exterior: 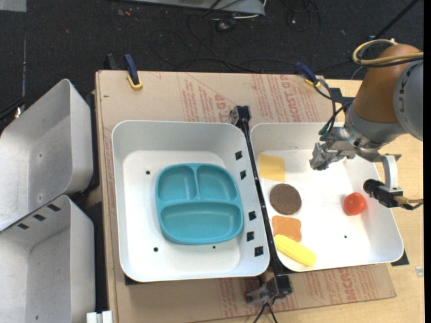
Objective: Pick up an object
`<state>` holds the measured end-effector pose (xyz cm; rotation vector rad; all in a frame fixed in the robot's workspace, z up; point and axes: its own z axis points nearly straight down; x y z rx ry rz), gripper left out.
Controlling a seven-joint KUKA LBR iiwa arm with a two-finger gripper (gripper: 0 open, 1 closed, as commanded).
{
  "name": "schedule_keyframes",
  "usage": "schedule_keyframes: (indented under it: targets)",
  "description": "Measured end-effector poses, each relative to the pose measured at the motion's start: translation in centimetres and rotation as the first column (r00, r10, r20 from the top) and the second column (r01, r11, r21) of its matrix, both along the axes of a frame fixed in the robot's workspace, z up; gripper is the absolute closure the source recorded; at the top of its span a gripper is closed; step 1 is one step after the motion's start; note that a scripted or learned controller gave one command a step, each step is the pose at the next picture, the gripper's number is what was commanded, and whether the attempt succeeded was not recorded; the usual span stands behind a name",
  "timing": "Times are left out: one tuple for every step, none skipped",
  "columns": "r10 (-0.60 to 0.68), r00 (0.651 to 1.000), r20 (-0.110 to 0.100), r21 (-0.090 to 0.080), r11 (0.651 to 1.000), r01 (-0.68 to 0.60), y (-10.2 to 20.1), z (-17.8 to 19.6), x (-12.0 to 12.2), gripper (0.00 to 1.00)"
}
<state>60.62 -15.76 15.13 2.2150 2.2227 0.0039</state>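
Camera view gives us a left bin (128, 200) holding a teal tray (199, 203). Our right bin (377, 244) holds cheese (272, 167), a brown disc (285, 198), an orange piece (287, 227), corn (295, 251) and a tomato (355, 204). Our gripper (324, 157) hangs over its far side, beside the cheese.

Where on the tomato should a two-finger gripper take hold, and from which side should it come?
Grip the tomato across its widest middle, coming straight down from above. It looks round with no handle or edge, so pads meeting at its broadest part are least likely to slip. It sits apart from the other food in the right bin, with bare floor around it for the fingers. The gripper is up and left of it.
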Motion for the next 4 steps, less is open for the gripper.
schedule_keyframes:
  targets:
    - [0.001,1.0,0.001,-0.001,1.0,-0.001,0.2,4.6,0.9,1.0]
    - [0.0,1.0,0.001,-0.001,1.0,0.0,0.2,8.5,1.0,1.0]
    - [0.004,1.0,-0.004,0.002,1.0,-0.004,5.2,7.9,1.6,1.0]
    - [0.004,1.0,-0.005,0.002,1.0,-0.004,10.1,7.1,1.7,1.0]
